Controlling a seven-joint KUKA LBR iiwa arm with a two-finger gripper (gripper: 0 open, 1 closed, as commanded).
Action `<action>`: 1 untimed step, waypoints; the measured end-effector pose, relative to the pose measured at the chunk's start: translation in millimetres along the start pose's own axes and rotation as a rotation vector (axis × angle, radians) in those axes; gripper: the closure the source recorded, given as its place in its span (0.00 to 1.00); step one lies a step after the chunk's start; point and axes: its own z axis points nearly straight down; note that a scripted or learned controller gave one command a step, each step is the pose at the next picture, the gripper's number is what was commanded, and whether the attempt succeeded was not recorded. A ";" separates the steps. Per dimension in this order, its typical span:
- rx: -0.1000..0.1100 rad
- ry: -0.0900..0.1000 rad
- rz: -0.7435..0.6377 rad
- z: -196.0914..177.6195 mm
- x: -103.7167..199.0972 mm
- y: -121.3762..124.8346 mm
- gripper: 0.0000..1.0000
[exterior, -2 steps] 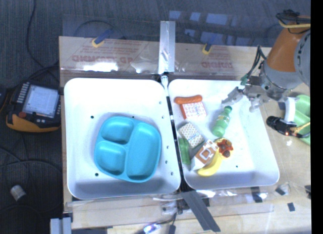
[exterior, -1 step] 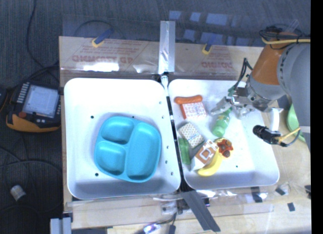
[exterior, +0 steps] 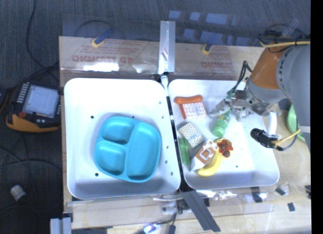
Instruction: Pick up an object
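Note:
My gripper [exterior: 229, 107] hangs over the back middle of the right bin [exterior: 262, 170], at the end of the grey arm with its orange band. A green bottle [exterior: 220, 125] lies just below and in front of it, close to the gripper's tip. I cannot make out contact between them. To the left lie an orange carrot-like piece [exterior: 187, 99] and a red-and-white checked packet [exterior: 194, 110]. Further forward are a grey checked packet [exterior: 191, 133], a small orange-and-white box [exterior: 206, 153], a banana [exterior: 212, 166] and some red berries [exterior: 225, 147].
The left bin [exterior: 81, 101] holds a blue divided plate [exterior: 128, 147]. A dark green piece [exterior: 183, 151] lies along the right bin's left wall. A light green thing [exterior: 291, 118] peeks out past the arm at the right rim.

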 end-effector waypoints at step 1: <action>-0.003 0.002 0.000 -12.3 0.9 1.6 1.00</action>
